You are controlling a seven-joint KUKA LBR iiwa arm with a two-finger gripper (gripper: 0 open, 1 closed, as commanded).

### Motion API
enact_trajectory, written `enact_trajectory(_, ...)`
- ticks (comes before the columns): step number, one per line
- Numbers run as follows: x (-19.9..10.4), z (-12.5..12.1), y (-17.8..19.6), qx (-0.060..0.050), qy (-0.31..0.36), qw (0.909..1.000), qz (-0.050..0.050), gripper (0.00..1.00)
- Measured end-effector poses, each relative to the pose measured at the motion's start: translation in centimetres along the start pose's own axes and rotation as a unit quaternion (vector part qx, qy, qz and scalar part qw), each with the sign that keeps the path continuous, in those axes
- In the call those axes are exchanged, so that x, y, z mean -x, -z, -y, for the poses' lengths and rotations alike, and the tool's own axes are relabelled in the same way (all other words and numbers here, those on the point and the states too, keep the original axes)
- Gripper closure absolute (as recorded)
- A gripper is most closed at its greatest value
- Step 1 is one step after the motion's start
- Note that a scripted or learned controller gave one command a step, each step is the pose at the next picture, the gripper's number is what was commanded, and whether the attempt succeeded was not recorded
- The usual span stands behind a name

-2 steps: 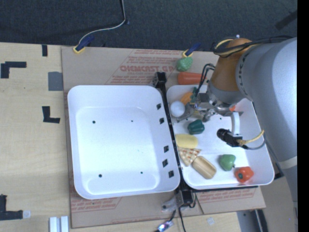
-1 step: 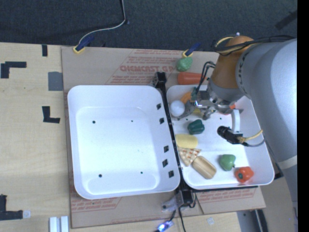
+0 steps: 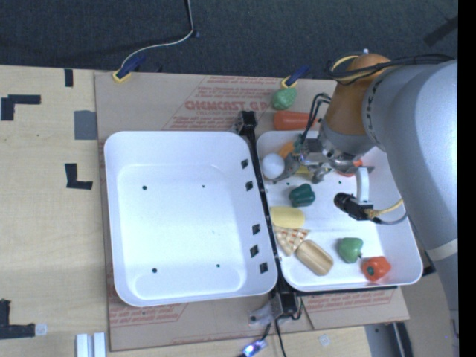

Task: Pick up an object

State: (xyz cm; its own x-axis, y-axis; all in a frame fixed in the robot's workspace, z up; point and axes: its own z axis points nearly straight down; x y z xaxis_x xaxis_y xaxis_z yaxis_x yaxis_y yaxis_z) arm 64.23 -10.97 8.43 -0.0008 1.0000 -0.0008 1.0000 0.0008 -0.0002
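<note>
While the left bin is seen on the desk, a white ball, dark green piece, yellow block and bread roll are found in the right bin. The tool is held low just right of the ball; its opening cannot be told.

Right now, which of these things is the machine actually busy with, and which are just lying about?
Part of the job:
- tool, low in the right bin
- white ball
- dark green piece
- yellow piece
- bread roll
- red pepper

Just lying about:
- left bin
- cardboard sheet
- loose cable
</note>
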Motion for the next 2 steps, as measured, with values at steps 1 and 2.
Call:
enact_trajectory(1,-0.6,0.5,0.0,0.0,0.0,1.0,0.0,0.0)
enact_trajectory(2,-0.6,0.4,1.0,0.0,0.0,1.0,0.0,1.0)
